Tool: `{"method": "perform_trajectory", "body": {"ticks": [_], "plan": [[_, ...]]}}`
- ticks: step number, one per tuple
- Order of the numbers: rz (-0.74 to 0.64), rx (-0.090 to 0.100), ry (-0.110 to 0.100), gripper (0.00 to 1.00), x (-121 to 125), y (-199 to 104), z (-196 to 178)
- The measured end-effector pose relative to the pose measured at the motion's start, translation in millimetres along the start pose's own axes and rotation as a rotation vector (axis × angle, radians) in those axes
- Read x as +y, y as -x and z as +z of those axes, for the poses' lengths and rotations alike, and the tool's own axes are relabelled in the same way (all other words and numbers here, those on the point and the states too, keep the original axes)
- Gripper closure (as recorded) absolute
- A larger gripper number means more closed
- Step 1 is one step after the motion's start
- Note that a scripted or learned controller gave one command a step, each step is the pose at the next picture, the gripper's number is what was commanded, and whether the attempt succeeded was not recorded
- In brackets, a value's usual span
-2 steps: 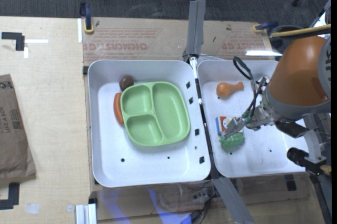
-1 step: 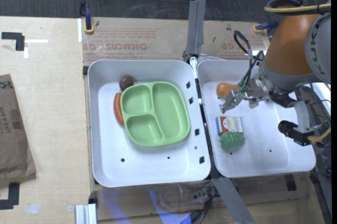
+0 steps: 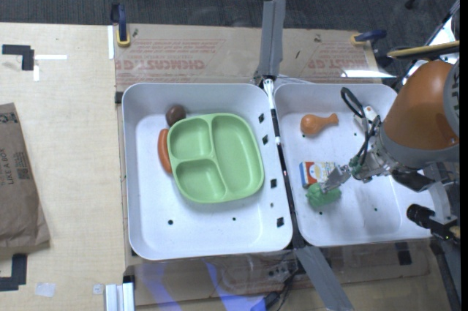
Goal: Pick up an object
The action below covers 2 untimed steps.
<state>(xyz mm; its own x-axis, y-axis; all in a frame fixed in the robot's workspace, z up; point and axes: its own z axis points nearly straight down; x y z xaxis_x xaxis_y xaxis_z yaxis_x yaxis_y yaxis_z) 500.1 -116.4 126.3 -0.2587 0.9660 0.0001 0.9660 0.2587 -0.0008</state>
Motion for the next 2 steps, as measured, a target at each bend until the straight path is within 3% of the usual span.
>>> {"method": "perform_trajectory", "body": {"ticks": [1, 2], "plan": [[0.068, 0.001, 0.0, 0.0, -17.3, -21.1, 34.8], [0.115, -0.001, 0.0, 0.0, 43.5, 5.3, 34.9]]}}
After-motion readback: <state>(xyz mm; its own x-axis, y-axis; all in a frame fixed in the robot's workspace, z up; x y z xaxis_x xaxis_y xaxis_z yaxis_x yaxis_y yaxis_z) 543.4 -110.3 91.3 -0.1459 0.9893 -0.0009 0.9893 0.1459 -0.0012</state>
